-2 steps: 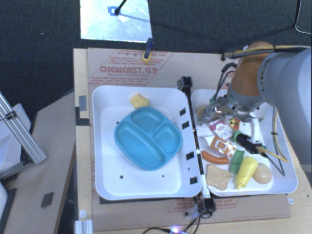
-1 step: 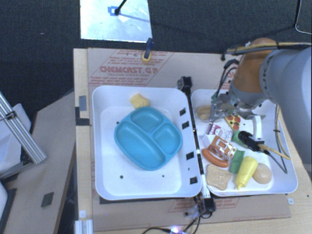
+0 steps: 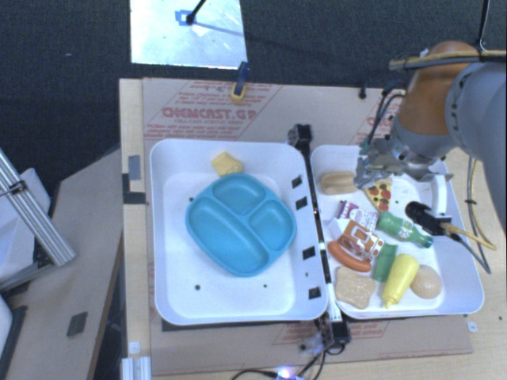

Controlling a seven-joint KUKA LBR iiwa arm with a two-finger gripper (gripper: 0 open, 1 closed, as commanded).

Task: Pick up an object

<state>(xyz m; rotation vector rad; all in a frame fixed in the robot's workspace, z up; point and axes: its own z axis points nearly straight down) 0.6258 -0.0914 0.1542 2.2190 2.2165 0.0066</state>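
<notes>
My gripper (image 3: 371, 172) hangs low over the back of the right bin (image 3: 467, 291), under the grey arm with its orange band. Just in front of the gripper lies a pizza slice (image 3: 381, 193), touching or nearly touching it. To its left rests a tan bread roll (image 3: 338, 182). Further forward in this bin are a green bottle (image 3: 404, 229), a hot dog (image 3: 348, 256), a printed snack packet (image 3: 361, 240), a toast slice (image 3: 354, 289), a yellow squeeze bottle (image 3: 398, 279) and a tan round piece (image 3: 427, 282).
The left bin (image 3: 170, 291) holds a blue divided plate (image 3: 240, 222) and a small yellow piece (image 3: 226, 164) near its back wall. A black-clipped divider (image 3: 310, 212) separates the two bins. A shiny sheet (image 3: 186, 20) lies behind the bench.
</notes>
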